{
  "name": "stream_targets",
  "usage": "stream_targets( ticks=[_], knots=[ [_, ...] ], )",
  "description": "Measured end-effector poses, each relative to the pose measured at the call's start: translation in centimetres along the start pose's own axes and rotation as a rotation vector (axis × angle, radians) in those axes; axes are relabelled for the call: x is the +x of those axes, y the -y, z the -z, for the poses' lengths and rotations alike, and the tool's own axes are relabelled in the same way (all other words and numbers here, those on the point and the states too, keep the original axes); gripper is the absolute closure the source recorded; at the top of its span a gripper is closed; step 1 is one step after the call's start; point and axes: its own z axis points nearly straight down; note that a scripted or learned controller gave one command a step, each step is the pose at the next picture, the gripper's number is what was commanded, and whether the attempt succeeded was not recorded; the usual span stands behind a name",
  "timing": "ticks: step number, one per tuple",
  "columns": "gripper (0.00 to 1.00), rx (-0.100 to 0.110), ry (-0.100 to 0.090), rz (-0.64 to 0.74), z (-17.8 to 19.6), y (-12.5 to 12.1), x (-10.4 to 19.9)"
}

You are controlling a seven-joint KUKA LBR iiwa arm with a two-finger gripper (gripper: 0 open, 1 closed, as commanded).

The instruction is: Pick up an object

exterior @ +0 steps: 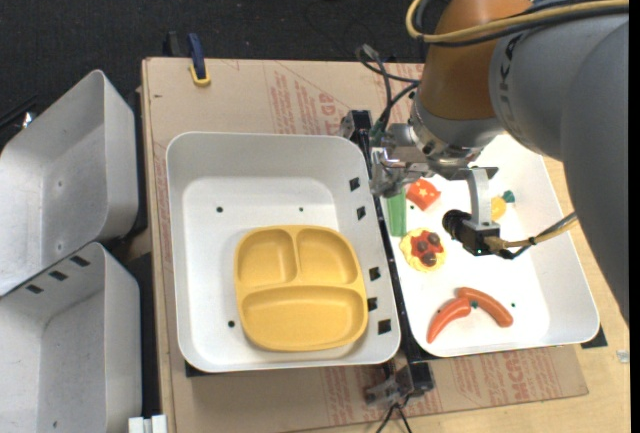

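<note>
fingers [433,183] above red block [423,193] | grip unclear, maybe touching

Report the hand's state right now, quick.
Hand: cannot be told whether it is holding anything; it sits low over the right bin, near the red block and green piece.

bench [270,81] | cardboard top | 2 white bins: L [190,221], R [560,301]

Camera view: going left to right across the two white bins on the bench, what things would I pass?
Yellow divided plate → green stick → small yellow toy with dark spots → orange sausage-like toy.
</note>
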Motion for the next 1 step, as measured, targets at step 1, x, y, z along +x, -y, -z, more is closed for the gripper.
stream_targets(
  ticks=[1],
  knots=[
    [1.00, -0.004, 0.000, 0.000, 1.45, -0.63, 5.69]
  ],
)
